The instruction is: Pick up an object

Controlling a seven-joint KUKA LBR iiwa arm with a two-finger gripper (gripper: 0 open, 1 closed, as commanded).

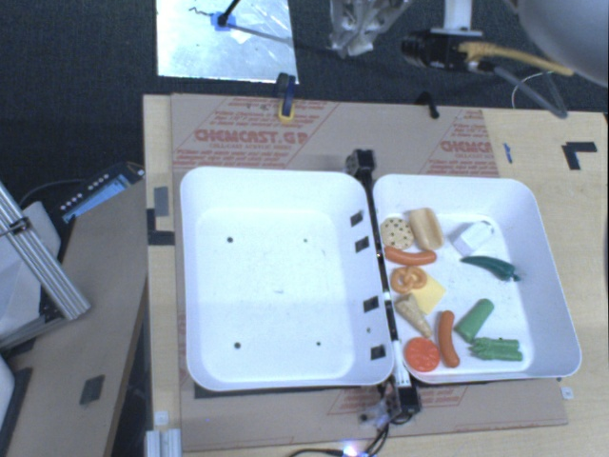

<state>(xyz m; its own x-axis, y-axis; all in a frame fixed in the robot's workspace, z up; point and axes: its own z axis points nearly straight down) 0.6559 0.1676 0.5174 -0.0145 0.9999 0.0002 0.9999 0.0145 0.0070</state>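
Observation:
The right bin [542, 255] holds several toy foods. Along its left side lie a round cookie [396, 232], a bread roll [425, 227], an orange sausage [411, 255], a pretzel [409, 279], a yellow cheese slice [429, 295] and a beige cone [413, 314]. A red tomato [422, 354], a second sausage [447, 338], a green cucumber [473, 320] and a green bundle [495, 349] sit near the front. A white block [473, 236] and a dark green pepper [490, 268] lie further right. My gripper [362, 27] hangs high beyond the bins' far edge, away from all of them.
The left bin [276, 274] sits beside the right one, joined by a black divider [376, 274] with clips. A yellow and blue clamp [284, 98] stands on the board's far edge. A shiny metal sheet [224, 27] lies at the back left.

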